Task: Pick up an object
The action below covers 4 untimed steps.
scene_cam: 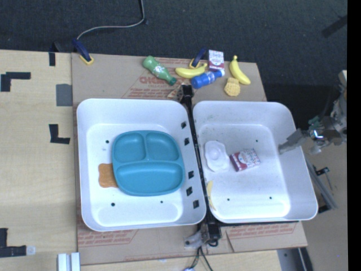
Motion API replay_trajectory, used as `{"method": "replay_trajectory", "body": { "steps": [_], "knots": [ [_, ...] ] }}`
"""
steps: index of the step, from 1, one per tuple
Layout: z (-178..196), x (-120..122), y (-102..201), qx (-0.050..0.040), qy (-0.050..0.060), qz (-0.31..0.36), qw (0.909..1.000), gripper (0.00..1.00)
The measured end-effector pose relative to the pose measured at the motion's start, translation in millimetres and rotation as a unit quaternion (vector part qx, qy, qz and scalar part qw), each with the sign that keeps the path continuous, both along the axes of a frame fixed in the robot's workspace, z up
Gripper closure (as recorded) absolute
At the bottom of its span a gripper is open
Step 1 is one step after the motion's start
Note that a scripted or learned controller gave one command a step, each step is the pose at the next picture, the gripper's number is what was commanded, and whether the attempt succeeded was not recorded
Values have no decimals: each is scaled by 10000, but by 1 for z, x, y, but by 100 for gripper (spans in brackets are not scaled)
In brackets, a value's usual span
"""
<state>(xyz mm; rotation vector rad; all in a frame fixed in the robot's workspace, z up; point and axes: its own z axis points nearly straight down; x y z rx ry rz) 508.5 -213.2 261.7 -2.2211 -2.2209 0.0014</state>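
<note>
The right bin [293, 196] holds a small red and white packet [246, 160] near its middle. A white rounded object [215, 154] lies just left of the packet. A thin yellowish item [210, 188] rests against that bin's left wall. In the left bin [90, 208] lies a blue divided plate [148, 162], with a tan piece [105, 175] sticking out from under its left edge. My gripper [294, 139] hangs at the right bin's right rim, right of the packet and apart from it. Nothing shows in its grasp.
On the cardboard behind the bins lie a green bottle [158, 70], two bananas [190, 71] [240, 72], a blue bottle [204, 79], a small carton [216, 58] and a yellow piece [232, 87]. A black divider [192, 145] separates the bins.
</note>
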Motion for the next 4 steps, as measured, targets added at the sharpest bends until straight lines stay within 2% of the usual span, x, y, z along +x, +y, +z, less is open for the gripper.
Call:
{"method": "replay_trajectory", "body": {
  "steps": [1,2,3,4],
  "knots": [
    [-79,76,61,12,12,12,10000,0],
    [-172,75,70,-29,-56,0,10000,0],
    [-159,77,71,-15,-96,4,10000,100],
    [-162,76,71,-13,-66,3,10000,0]
  ]
}}
